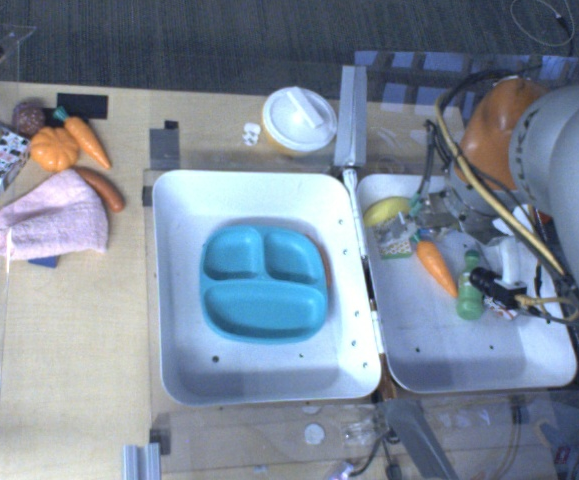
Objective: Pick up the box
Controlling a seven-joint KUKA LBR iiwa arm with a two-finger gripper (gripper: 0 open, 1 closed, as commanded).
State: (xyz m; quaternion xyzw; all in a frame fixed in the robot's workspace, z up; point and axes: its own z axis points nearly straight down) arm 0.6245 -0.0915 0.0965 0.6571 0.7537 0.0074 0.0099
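Note:
A small printed box [395, 242] lies in the right bin [469, 368], near its far left corner, just below a yellow fruit [385, 209]. The grey arm with its orange band [499, 128] reaches in from the right over the bin's far side. Its gripper [437, 216] hangs just right of the box and above the top of a toy carrot [436, 266]. Cables and the wrist hide most of the gripper. Nothing can be seen held in it.
A green bottle [469, 298] stands right of the carrot. The left bin [179, 298] holds a blue divided plate [265, 280]. On the bench at left lie a pink cloth [51, 218], toy vegetables [69, 146] and a small carton [1, 160]. A white lid [300, 117] sits behind the bins.

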